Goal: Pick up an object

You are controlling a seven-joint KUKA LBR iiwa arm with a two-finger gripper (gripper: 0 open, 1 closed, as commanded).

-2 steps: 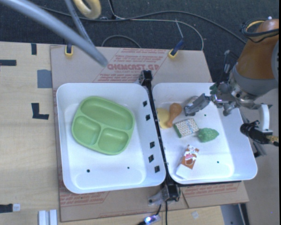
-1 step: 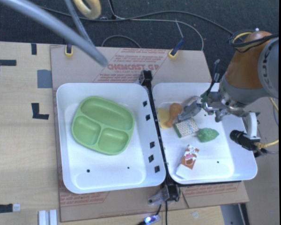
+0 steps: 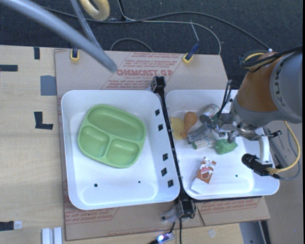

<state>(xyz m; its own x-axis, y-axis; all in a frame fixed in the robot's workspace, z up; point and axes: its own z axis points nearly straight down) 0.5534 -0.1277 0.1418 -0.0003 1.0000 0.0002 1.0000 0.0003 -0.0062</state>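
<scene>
Left bin w/ green divided plate. Right bin: arm low over pile, gripper among yellow toy, green lump, red-white carton. Grip state: can't tell. Pick prob. not done yet; lift left.

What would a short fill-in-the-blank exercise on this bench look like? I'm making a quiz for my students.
1. The green plate lies in the ____ bin.
2. The plate has ____ compartments.
3. The red and white packet lies in the ____ bin.
4. The gripper is over the ____ bin.

Missing words: left; three; right; right
</scene>
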